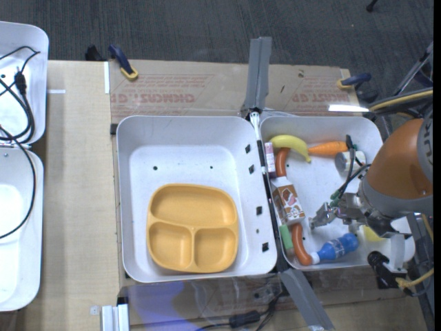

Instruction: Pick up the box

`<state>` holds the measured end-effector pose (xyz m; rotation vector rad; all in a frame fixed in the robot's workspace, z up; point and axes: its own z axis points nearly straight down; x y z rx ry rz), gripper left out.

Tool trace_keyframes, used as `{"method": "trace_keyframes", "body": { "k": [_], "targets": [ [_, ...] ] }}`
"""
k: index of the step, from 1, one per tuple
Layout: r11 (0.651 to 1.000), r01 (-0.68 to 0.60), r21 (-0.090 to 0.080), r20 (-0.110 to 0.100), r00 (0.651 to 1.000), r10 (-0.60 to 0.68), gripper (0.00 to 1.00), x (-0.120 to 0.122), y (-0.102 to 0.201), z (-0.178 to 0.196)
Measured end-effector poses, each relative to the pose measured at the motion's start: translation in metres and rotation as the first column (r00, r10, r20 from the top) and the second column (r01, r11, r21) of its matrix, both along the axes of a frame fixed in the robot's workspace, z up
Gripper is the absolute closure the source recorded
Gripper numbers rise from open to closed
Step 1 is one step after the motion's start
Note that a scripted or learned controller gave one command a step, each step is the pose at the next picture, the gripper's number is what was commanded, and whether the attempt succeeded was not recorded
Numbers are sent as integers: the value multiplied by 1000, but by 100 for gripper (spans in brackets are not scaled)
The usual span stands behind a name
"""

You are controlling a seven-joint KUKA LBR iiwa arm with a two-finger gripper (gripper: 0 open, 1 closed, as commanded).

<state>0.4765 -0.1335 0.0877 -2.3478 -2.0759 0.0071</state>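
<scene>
The box (288, 203) is small and brown with a picture on its lid. It lies flat in the right bin (358, 126), close to the bin's left wall. My gripper (322, 216) hangs over the right bin's floor, a short way right of the box and apart from it. Nothing shows in its grasp. The grey arm with its orange band (403, 164) reaches in from the right and hides the bin's right side.
Around the box lie a banana (291, 145), a carrot (326, 147), a red sausage (299, 243), a green item (284, 236) and a blue bottle (337, 248). The left bin (138, 136) holds a yellow divided plate (193, 227).
</scene>
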Motion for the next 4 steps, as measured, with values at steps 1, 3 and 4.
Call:
{"method": "trace_keyframes", "body": {
  "k": [1,3,4],
  "targets": [
    [978,-207,6,1,978,207,0,0,-29,1],
    [979,-206,8,-3,979,206,0,0,-29,6],
    [979,-203,10,-9,979,203,100,0,-30,11]
  ]
}}
